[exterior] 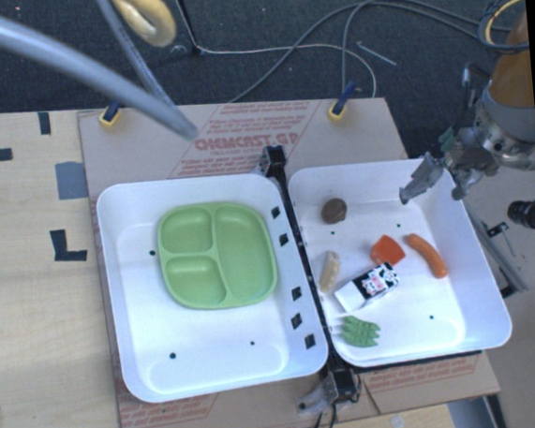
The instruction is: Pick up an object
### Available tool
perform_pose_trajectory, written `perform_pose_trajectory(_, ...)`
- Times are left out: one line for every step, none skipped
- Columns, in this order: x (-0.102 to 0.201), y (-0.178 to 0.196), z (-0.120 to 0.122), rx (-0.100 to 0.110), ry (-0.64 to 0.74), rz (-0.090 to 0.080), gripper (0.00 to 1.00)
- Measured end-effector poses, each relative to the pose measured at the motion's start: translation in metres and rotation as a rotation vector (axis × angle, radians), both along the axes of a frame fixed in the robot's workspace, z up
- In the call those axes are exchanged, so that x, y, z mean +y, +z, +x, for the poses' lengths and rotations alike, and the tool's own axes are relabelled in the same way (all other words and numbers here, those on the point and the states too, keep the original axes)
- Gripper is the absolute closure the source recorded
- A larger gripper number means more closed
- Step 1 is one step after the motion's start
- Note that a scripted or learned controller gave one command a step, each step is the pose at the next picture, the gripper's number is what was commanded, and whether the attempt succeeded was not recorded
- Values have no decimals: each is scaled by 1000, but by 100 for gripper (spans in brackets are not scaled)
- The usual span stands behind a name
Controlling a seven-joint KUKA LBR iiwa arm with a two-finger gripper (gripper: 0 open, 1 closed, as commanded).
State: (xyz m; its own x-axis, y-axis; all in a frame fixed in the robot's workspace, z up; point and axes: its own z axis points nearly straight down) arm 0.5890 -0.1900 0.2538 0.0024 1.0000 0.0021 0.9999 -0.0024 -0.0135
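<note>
The gripper (431,183) hovered over the right bin's (485,324) far corner, fingers spread, holding nothing; the orange sausage (426,253) lay just below, probably light, smooth and a bit slippery, best pinched across its middle

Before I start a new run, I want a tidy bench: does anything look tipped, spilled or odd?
Nothing stands out. The green tray lies flat in the left bin. The right bin has small items lying loose but apart, including a carton on its side. No spill or damage shows.
</note>
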Motion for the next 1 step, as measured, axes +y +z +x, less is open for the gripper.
perform_pose_trajectory(1,7,2,-12,4,-3,0)
